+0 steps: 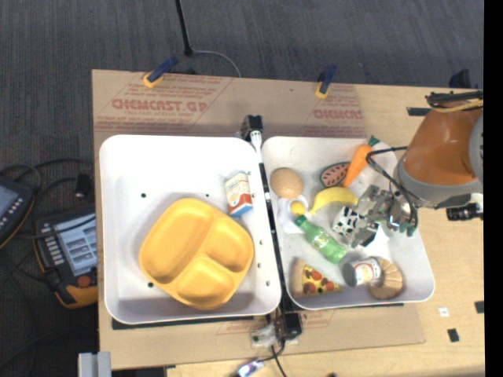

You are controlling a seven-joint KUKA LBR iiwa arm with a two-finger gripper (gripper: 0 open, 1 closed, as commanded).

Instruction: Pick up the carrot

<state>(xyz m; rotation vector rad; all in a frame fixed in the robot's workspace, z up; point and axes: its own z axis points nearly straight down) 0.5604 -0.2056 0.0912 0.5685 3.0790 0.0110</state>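
Note:
The carrot (pixel 358 162) is orange with a green top and lies tilted near the right bin's far right corner, next to a watermelon slice (pixel 335 173). My gripper (pixel 376 214) hangs low over the right side of the right bin (pixel 416 285), below and a little right of the carrot and apart from it. It sits just above a black-and-white spotted item (pixel 344 222). The arm's orange band (pixel 440 148) is up and to the right of the gripper. I see nothing of the carrot between the fingers.
In the right bin lie an egg (pixel 286 184), a banana (pixel 330 201), a green bottle (pixel 321 239), a pizza slice (pixel 313 280), a small can (pixel 362 272) and a brown round item (pixel 387 282). The left bin (pixel 126 171) holds a yellow divided plate (pixel 196 251) and a small carton (pixel 238 193).

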